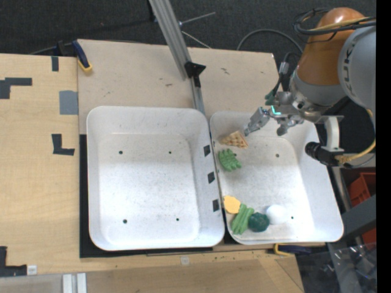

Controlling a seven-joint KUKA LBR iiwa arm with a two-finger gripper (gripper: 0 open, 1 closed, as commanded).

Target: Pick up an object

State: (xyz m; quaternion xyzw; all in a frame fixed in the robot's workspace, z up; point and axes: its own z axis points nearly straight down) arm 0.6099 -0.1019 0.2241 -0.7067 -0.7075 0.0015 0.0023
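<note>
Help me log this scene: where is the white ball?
The white ball lies in the right bin, near its front edge, just right of the dark green ball.

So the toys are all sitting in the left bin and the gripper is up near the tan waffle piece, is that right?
Not quite. The camera view shows the toys in the right bin, not the left one: the tan waffle piece, a green leafy toy, and a cluster near the front edge. The gripper is indeed up near the waffle piece, just to its right.
</note>
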